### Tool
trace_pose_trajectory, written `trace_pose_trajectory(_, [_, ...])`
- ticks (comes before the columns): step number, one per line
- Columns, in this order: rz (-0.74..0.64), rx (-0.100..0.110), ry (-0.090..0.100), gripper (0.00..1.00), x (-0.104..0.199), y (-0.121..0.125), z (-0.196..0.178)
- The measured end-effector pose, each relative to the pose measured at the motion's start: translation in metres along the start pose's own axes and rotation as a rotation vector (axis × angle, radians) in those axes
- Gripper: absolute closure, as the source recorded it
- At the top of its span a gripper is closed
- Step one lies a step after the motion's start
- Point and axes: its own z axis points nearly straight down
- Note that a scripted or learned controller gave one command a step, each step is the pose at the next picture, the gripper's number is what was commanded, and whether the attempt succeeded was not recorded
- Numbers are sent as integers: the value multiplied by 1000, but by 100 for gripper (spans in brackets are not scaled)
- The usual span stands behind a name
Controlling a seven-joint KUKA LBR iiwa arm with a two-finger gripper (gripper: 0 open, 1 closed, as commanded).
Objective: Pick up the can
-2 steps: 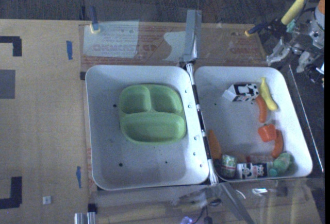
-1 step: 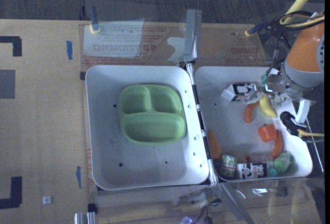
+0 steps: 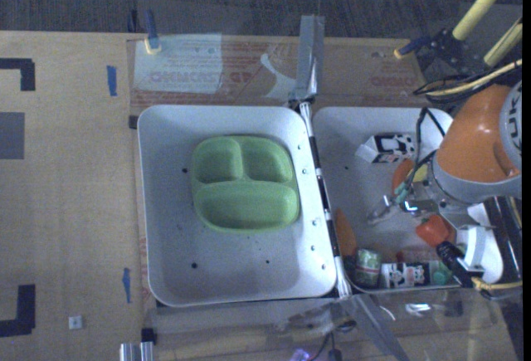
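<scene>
Right bin [image 3: 348, 152] crowded: can [image 3: 367, 266] against near edge, jaws [image 3: 397, 203] spread above, mid-bin.

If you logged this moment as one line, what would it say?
arm: over right bin | gripper: low, mid-bin | can: near bin's front wall, not held | left bin: green tray

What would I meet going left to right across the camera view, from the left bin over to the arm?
Left bin → green divided tray → can → gripper → orange band of the arm.
</scene>
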Motion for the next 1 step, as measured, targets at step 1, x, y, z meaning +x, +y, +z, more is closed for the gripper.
trace_pose_trajectory(1, [19,-5,-2,0,14,-28,0])
